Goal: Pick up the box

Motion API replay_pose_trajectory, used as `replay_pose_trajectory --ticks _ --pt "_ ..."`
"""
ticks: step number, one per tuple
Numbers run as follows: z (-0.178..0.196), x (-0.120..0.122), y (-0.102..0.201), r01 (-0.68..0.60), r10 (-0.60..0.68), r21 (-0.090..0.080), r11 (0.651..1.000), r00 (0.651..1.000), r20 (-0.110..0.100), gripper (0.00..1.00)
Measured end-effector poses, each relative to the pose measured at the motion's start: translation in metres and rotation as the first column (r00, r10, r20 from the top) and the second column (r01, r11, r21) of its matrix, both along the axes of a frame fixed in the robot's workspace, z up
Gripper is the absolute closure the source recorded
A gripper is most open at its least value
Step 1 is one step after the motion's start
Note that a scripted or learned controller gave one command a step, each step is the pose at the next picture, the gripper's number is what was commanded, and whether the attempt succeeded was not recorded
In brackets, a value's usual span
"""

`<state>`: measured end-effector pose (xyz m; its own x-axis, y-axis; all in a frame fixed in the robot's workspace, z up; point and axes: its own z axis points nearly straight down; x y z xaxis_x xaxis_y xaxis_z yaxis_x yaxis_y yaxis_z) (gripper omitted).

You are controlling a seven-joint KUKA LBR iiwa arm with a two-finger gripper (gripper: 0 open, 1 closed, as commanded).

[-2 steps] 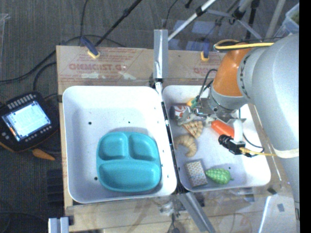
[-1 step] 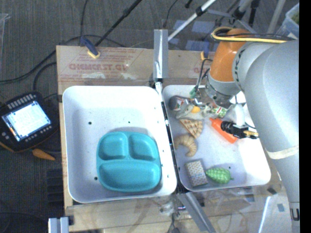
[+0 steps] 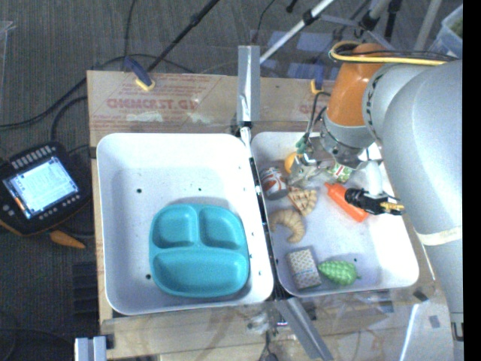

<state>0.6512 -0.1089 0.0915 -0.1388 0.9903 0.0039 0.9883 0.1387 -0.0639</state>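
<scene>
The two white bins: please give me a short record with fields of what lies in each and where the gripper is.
left bin: teal divided tray
right bin: croissant, grey box, green object, orange tool, small can
gripper: low over the right bin's far end, near the can
box: lying free at the near edge

Teal divided tray [image 3: 199, 249] in the white left bin [image 3: 120, 201]; grey speckled box [image 3: 304, 268]; bumpy green fruit [image 3: 337, 271]; tan croissant [image 3: 290, 223]; orange marker [image 3: 346, 201]; arm grey, orange-banded.
</scene>
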Motion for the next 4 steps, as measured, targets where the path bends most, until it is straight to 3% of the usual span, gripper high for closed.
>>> replay_pose_trajectory --ticks 1,2,3,4 --pt "0.0 0.003 0.001 -0.001 0.002 -0.002 1.0 1.0 0.015 0.0" --pt "0.036 -0.03 -0.056 -0.057 0.057 0.004 0.998 0.997 0.058 0.0" --pt "-0.001 -0.03 -0.097 0.235 -0.235 0.007 0.972 0.97 0.062 0.0" --pt "-0.004 0.009 -0.057 0.132 -0.132 -0.013 0.991 0.991 0.032 0.0"
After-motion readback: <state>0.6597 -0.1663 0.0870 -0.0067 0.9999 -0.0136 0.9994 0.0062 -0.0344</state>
